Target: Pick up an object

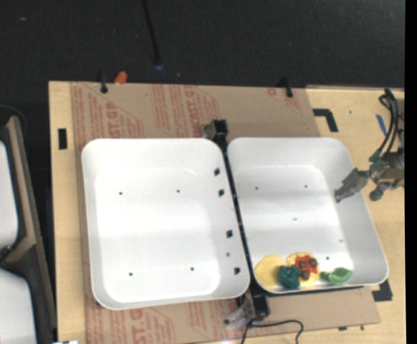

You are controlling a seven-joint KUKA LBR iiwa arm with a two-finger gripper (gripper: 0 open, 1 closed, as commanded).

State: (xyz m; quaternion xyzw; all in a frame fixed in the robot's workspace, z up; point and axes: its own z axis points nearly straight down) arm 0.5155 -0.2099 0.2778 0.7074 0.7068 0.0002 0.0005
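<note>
Several small objects lie bunched in the near corner of the right bin [294, 156]: a flat yellow piece [266, 269], a teal lump [289, 278], a red and orange toy [307, 264] and a green piece [337, 274]. My gripper [362, 188] hangs over the right rim of that bin, well behind the objects. It is open, with one grey finger [349, 184] slanting over the bin's inside, and nothing sits between the fingers.
The left bin [151, 213] stands beside the right one, with black clips [229, 213] along the divide. Both bins rest on a cardboard sheet [158, 113] on the bench. Cables [389, 120] hang at the far right.
</note>
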